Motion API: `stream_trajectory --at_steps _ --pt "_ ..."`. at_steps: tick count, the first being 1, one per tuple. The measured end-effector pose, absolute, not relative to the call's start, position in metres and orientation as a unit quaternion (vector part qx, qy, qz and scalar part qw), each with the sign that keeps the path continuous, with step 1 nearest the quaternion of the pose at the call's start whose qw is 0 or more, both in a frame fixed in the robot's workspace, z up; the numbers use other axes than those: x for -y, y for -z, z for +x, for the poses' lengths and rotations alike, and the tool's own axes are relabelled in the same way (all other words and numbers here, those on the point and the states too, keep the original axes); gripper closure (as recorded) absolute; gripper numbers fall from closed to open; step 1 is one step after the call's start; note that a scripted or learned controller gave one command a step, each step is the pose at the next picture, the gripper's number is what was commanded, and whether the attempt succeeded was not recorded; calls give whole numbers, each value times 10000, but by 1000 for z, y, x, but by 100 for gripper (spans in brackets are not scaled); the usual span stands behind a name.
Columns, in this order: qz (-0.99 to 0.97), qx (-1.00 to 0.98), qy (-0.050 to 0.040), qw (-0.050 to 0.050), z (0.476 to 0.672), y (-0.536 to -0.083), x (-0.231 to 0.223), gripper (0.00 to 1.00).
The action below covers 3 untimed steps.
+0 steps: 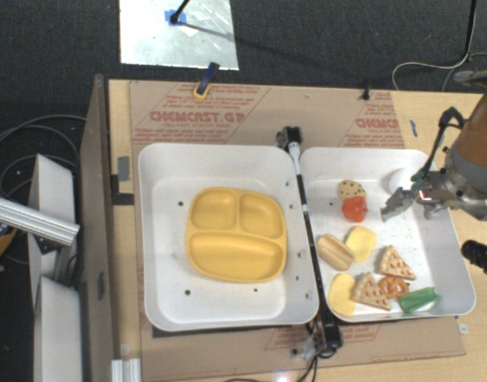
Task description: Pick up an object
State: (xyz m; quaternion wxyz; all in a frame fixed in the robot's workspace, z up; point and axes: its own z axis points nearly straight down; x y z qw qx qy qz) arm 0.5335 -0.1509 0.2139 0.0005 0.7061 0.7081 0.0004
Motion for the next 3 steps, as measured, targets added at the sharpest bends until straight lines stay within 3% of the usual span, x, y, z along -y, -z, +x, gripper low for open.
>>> stream_trajectory --at_steps 1,2,3 --pt "7047 -7095 -12 7 570 -78 119 0" --pt "7073 -7069 6 -8 528 -84 127 0" --pt "7047 -7095 -33 66 644 -87 169 0"
